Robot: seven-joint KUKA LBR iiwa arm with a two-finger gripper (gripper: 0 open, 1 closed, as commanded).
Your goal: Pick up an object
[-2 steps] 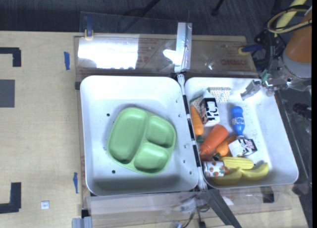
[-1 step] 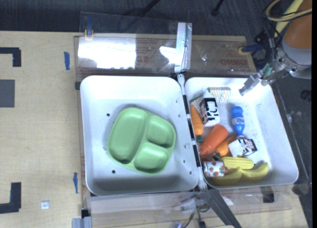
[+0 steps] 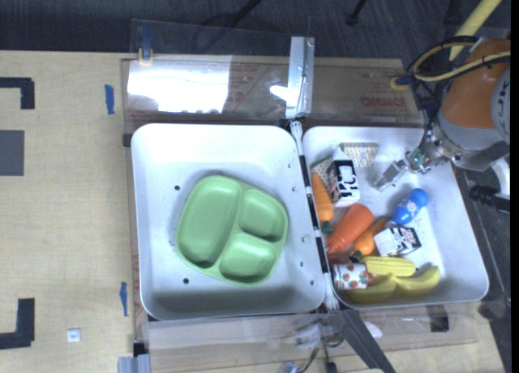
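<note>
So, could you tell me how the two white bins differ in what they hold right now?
The left bin holds a single item, a green divided plate lying flat near its middle. The right bin holds a jumble: an orange carrot, a yellow banana, a corn cob, a blue-capped bottle and small packets. The gripper hangs over the right bin, not the left. Both bins are shallow, white and side by side.

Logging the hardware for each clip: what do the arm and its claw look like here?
The arm is grey with a broad orange band above the wrist. Yellow and black cables loop over its top. The claw is small, of silvery metal, with two thin fingers, on a slim metal mount below the wrist.
</note>
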